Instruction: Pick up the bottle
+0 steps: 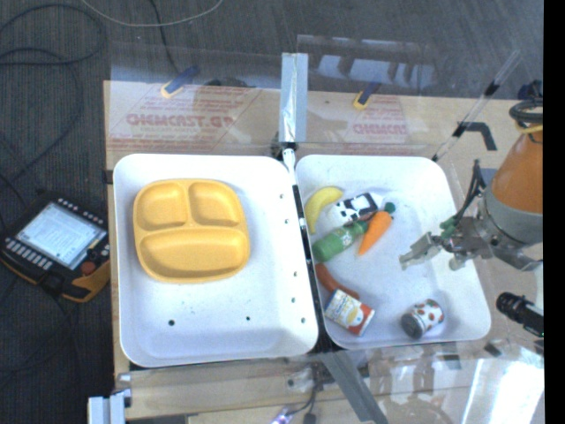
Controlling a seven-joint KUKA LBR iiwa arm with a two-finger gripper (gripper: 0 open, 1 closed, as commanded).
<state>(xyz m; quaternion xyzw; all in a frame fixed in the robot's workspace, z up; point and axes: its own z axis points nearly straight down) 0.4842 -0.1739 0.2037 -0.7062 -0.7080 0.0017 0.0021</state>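
The green bottle [336, 242] lies on its side in the right bin [446, 193], near that bin's left wall, between a yellow banana [321, 203] and an orange carrot [375, 230]. My gripper [435, 253] hangs over the bin's right half, well to the right of the bottle and apart from it. Its fingers stand open with nothing between them.
A black-and-white toy [357, 206] lies by the banana. Along the right bin's front lie a red pepper-like piece [335, 282], a small carton [346, 311] and a round can [423, 318]. The left bin [212, 325] holds a yellow divided plate [191, 229].
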